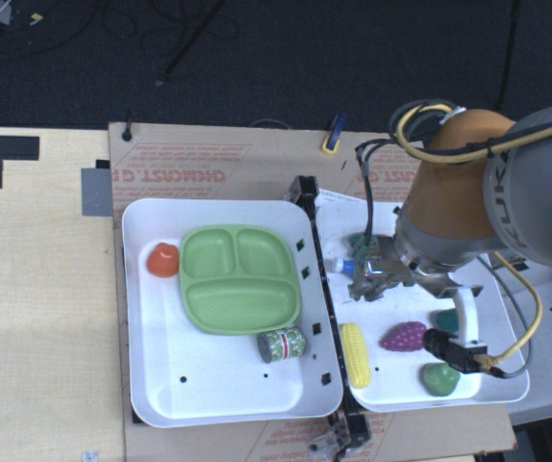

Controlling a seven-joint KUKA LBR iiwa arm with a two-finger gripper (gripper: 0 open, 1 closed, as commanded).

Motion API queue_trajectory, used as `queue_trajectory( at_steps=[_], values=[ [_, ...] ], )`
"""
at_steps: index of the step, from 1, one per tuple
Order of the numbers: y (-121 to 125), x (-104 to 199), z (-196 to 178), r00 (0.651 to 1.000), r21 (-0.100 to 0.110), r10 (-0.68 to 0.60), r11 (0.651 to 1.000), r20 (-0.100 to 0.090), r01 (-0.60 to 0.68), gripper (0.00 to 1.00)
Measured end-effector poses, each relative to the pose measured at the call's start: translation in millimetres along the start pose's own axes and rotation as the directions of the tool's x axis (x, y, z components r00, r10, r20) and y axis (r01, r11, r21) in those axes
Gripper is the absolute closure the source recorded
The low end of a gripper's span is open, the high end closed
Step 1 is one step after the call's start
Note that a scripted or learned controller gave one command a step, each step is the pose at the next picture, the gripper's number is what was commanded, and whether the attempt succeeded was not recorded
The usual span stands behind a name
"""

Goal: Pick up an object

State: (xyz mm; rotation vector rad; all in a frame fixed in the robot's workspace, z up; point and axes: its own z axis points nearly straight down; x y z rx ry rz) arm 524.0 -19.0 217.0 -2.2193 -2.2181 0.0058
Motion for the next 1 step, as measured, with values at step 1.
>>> queue_trajectory(
  at_steps=[1],
  values=[
    [8.4,6.2,-2.8,1.0,-0.002,-0.001,1.0,-0.001,0.001,1.0]
  ],
)
